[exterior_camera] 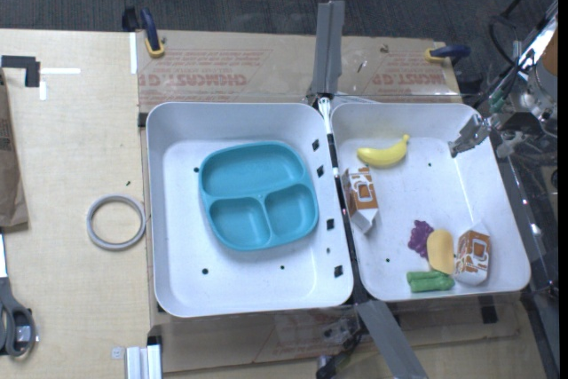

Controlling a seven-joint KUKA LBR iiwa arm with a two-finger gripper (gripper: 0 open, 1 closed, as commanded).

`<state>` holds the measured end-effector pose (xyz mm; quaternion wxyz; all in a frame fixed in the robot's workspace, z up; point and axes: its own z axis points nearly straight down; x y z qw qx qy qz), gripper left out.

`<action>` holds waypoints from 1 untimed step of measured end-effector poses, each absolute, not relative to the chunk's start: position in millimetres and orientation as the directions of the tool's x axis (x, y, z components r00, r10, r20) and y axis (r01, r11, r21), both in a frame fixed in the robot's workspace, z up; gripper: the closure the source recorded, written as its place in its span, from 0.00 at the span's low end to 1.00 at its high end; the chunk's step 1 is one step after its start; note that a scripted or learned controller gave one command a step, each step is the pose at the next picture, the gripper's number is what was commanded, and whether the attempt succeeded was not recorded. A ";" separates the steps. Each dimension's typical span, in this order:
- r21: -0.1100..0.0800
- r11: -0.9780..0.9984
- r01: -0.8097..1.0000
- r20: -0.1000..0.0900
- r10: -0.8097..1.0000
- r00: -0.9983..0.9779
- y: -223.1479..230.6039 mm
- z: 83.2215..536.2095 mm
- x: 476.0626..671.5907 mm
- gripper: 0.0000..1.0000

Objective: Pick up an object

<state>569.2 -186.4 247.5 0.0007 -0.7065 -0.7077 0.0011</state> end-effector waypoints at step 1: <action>-0.001 -0.005 1.000 -0.002 1.000 0.005 -180.3 328.5 612.3 0.00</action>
